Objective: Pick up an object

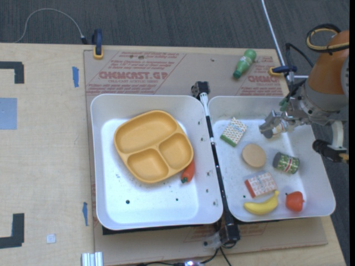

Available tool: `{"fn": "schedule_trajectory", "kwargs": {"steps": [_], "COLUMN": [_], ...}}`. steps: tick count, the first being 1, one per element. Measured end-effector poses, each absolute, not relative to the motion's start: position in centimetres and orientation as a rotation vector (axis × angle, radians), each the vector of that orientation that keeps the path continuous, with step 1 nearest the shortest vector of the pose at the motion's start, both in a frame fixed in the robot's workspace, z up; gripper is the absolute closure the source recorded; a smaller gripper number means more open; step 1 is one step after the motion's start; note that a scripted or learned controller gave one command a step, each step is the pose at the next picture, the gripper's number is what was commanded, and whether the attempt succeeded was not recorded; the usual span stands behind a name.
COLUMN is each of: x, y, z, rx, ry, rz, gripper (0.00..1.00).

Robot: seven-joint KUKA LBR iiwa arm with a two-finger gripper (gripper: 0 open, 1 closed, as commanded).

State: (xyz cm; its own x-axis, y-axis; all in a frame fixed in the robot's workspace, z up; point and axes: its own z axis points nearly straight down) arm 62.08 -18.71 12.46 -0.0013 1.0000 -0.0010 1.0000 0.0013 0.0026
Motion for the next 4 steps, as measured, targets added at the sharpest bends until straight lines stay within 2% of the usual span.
{"fn": "schedule_trajectory", "kwargs": {"steps": [1,2,3,4], "x": [60.7,56.0,56.1,47.9], "y": [-15.8,-11.6,-11.9,-4.3], "z": [9.3,9.0,10.1,18.5], "rx": [2.22,2.213,2.211,2.222], "ry": [2.22,2.213,2.205,2.225], "rz": [0.001,0.009,0.009,-0.001], "gripper": [0.0,0.0,1.0,1.0]}}
